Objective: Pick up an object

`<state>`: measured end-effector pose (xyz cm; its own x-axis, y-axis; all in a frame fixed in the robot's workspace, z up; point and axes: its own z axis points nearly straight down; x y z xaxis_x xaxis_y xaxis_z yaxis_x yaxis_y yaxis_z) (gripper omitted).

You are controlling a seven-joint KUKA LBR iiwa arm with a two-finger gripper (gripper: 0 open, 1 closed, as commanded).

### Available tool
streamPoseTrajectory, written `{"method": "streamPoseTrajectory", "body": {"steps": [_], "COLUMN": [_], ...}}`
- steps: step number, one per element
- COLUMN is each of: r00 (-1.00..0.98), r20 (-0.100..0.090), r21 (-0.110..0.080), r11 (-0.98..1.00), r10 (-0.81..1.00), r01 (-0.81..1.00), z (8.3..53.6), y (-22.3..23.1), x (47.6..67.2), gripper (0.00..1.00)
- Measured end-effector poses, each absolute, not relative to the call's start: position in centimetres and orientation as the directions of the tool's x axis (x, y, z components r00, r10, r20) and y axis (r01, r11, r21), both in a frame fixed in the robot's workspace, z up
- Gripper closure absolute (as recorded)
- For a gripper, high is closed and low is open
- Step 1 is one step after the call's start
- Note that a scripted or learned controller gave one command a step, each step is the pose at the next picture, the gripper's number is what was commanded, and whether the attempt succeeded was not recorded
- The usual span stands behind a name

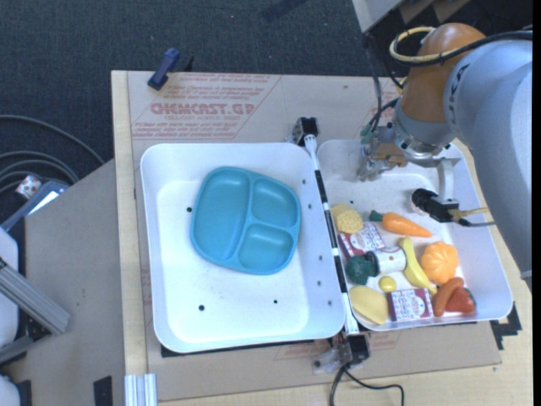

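Smooth blue sectioned plate (246, 220) in left bin (169, 252); glossy plastic carrot (406, 224), banana (414, 265). My gripper (373, 161) angled over right bin's (494, 290) far corner; jaw state unreadable.

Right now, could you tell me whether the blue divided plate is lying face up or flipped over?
Face up: the blue plate lies flat in the left bin, its three compartments showing.

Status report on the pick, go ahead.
Hand low over far end of right bin, nothing seen held. Toy food heaped at near end: carrot, banana, orange. Blue plate alone in left bin.
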<state>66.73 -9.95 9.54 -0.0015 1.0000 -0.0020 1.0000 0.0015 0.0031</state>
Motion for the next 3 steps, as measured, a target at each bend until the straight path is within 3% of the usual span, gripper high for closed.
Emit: {"method": "streamPoseTrajectory", "body": {"steps": [1,2,3], "r00": [-0.002,-0.002,-0.002], "r20": [-0.002,-0.003,-0.003], "r21": [0.003,0.006,0.005], "r11": [0.002,0.002,0.002], "r10": [1.000,1.000,1.000], "r01": [1.000,1.000,1.000], "z": [9.5,10.6,10.6], "y": [-9.9,-9.9,-9.9], "x": [66.7,66.8,66.8], "gripper": [0.00,1.00,0.00]}}
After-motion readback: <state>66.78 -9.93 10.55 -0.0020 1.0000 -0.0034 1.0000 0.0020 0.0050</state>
